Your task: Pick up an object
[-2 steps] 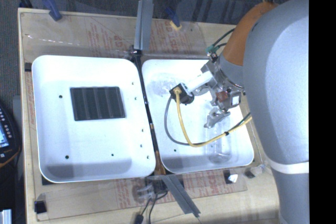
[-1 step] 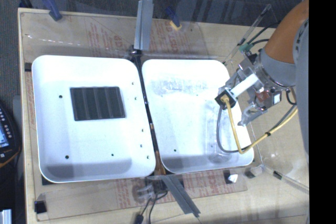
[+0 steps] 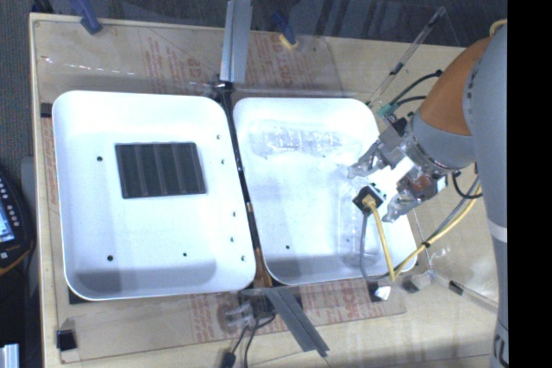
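The grey arm with the orange band (image 3: 448,108) reaches in from the right, and its two-finger gripper (image 3: 384,185) sits over the right-hand rim of the right shallow white bin (image 3: 293,271). Whether the jaws stand apart or together cannot be told from this view; nothing is seen between them.

The only candidate for pickup in that bin is a clear, crinkled plastic wrapper or bag (image 3: 297,140), lying flat near the bin's far wall. Its outline is faint against the white floor, and its exact extent is uncertain. Its long axis appears to run left to right across the bin, roughly parallel to the far wall.

Governing relation: the wrapper lies to the left of the jaws and further up the view, well apart from them, with bare bin floor between. In my judgement, the gripper must travel leftward and toward the far wall before any descent.

The left shallow white bin (image 3: 86,185) holds a dark grey ribbed rectangular panel (image 3: 160,169), further still from the jaws. Both bins rest on the light wooden table (image 3: 129,56).
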Motion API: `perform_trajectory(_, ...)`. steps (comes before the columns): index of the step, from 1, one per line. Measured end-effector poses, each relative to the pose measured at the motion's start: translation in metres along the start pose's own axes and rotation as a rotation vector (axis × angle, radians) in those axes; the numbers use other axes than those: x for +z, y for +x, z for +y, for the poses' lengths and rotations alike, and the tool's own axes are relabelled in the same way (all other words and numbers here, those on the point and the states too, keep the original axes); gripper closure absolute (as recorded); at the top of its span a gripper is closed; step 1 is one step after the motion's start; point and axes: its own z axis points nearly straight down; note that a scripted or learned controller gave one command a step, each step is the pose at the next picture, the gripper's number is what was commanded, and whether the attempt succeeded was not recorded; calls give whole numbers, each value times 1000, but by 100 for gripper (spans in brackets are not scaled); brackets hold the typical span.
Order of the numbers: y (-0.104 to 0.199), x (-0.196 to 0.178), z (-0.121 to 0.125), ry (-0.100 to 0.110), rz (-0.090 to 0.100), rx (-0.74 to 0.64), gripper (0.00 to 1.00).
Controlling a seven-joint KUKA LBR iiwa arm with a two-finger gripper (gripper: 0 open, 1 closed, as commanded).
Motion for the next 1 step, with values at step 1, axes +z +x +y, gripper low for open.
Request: perform_trajectory(1, -8, 58, -54, 1, 0, 266, 0)
